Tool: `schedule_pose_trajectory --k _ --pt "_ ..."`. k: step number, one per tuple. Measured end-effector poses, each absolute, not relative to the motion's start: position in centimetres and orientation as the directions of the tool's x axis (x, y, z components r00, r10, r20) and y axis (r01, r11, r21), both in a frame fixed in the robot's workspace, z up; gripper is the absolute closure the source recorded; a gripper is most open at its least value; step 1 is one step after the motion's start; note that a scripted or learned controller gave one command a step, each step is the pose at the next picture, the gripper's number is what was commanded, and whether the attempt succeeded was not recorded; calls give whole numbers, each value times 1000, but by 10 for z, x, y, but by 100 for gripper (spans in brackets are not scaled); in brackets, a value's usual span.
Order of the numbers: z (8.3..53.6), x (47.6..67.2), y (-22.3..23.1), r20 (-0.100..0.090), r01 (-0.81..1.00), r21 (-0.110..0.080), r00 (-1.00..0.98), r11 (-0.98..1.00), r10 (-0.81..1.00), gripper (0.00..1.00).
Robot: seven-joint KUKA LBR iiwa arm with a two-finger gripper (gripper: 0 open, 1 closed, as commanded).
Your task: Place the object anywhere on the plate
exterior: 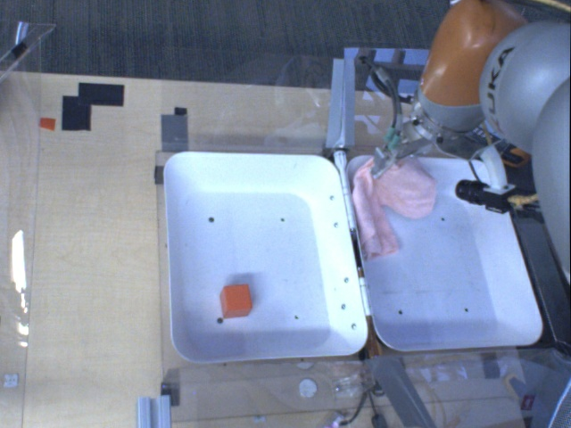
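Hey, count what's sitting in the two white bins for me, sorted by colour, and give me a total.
Orange: 1, the small orange cube in the left white bin.
Pink: 1, the crumpled pink cloth in the right white bin.
Total: 2

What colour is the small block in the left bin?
Orange. The small cube-shaped block shows clearly in the camera view, lying in the left white bin.
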State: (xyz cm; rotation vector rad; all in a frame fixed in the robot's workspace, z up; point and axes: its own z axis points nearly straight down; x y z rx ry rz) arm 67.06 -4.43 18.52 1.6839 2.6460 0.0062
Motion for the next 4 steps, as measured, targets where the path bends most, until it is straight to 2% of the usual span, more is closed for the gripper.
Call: schedule_pose_trajectory --k 1,2,3,4 --pt "226 673 -44 -4 904 9 -427 427 904 100" --pt "234 649 7 -6 663 7 -748 748 663 100" --pt "232 621 40 -8 320 5 -947 947 320 100" --pt "236 590 86 -9 0 4 -1000 1000 0 100"
